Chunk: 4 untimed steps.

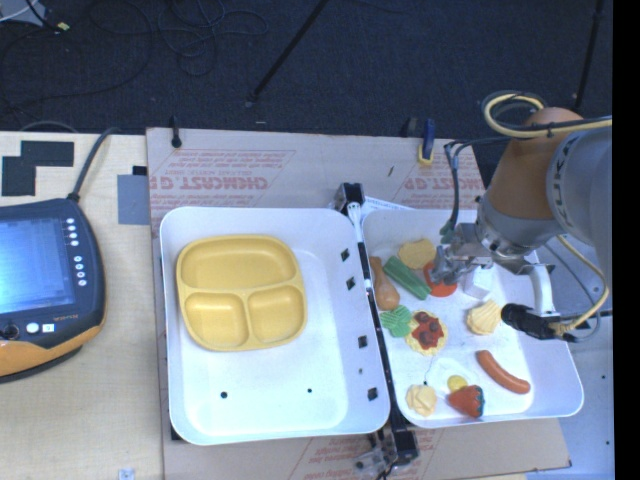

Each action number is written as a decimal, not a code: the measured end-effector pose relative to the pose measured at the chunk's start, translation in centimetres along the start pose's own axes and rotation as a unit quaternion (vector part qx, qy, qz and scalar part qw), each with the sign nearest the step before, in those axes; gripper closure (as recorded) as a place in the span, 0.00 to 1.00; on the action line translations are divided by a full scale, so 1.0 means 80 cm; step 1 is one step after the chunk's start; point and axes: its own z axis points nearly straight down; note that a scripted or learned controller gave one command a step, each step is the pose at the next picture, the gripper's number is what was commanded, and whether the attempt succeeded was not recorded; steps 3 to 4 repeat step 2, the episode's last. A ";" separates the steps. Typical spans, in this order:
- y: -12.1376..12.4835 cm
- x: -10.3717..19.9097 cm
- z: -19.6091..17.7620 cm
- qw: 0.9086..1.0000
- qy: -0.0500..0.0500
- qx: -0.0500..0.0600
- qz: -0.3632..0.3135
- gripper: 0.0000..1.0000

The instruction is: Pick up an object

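Gripper (447, 264): lowered into the right bin (560, 400); finger state: cannot tell.
Red toy (441, 285): directly beneath the gripper tip, touching or nearly so; grasp not visible.
Green pod (405, 277): just left of the gripper.
Yellow piece (417, 254): left, slightly behind.
Cream shell (484, 318): below right, near.
Sausage (502, 371): well below.
Yellow tray (240, 291): far left, in the left bin (200, 403).

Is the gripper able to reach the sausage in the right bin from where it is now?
Probably yes: the sausage lies apart from other toys, open from above, and the gripper hangs nearby.
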 end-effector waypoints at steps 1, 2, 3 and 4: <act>-0.012 0.136 -0.089 1.000 0.000 -0.004 -0.003 1.00; -0.091 0.153 -0.270 1.000 -0.001 -0.008 -0.001 1.00; -0.091 0.153 -0.270 1.000 -0.001 -0.008 -0.001 1.00; -0.091 0.153 -0.270 1.000 -0.001 -0.008 -0.001 1.00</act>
